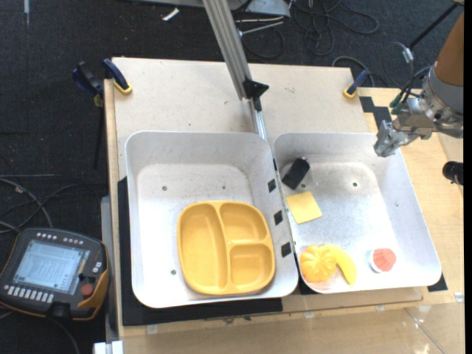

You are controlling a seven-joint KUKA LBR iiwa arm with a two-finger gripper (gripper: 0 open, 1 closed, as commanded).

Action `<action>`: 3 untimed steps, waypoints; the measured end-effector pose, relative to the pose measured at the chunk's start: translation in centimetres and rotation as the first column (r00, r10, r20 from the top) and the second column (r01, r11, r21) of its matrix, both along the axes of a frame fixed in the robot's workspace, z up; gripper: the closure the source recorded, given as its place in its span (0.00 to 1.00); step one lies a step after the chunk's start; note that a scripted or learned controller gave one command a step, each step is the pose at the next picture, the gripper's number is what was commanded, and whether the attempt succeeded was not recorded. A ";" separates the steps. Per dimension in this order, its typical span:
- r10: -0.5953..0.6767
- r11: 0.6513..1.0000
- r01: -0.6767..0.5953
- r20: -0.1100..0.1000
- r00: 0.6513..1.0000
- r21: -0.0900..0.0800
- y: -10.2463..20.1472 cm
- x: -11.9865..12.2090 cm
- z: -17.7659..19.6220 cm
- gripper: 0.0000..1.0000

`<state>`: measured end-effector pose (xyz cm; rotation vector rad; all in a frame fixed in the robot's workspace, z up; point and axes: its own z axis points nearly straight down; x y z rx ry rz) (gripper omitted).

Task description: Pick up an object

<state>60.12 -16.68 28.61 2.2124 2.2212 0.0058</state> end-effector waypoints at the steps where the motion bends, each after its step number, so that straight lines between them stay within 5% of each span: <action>1: 0.004 1.000 -0.004 -0.007 1.000 0.004 5.8 0.5 0.1 1.00; 3: 0.003 1.000 -0.003 -0.009 1.000 0.003 15.2 0.0 -2.5 1.00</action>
